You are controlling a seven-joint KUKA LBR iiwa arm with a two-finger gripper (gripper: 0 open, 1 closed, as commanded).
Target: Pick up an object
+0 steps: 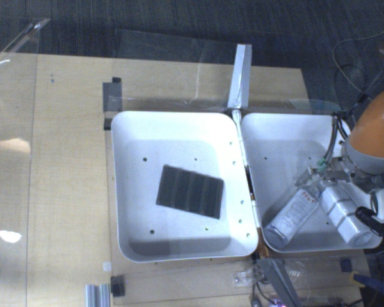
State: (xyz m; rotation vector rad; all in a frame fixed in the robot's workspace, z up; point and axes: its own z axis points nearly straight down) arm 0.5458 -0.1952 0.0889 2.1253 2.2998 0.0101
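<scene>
Two shallow white bins sit side by side on a pale wooden bench (57, 190). Both have rounded corners, smooth glossy walls and small dark holes dotted across the floor.

Left bin (134, 139): one item, a flat dark grey rectangular pad (190, 191) with lengthwise ribs, matte surface. It lies flat near the middle of the floor, turned slightly off the bin's axes, clear of all walls.

Right bin (275, 139): two cylindrical items in the near right part. A clear plastic bottle (294, 217) with a printed label lies on its side, slanting from the bin's centre down to the near wall, its dark-capped end close to the near left corner. Just beside it, to the right, lies a white cylinder (347, 219), smooth and opaque, also on its side, slanting toward the near right corner. The two look to be touching or nearly so at their upper ends.

Arm: the orange band (377, 130) and grey wrist hang over the right bin's right side. Gripper (324, 171) is low over the upper ends of the bottle and cylinder; cannot tell its state, and no object is seen held.

Surroundings: a strip of grey tape (240, 75) runs up from the junction of the bins. Clear plastic sheeting (13, 146) covers the bench's left. Cables (358, 62) loop at upper right.
</scene>
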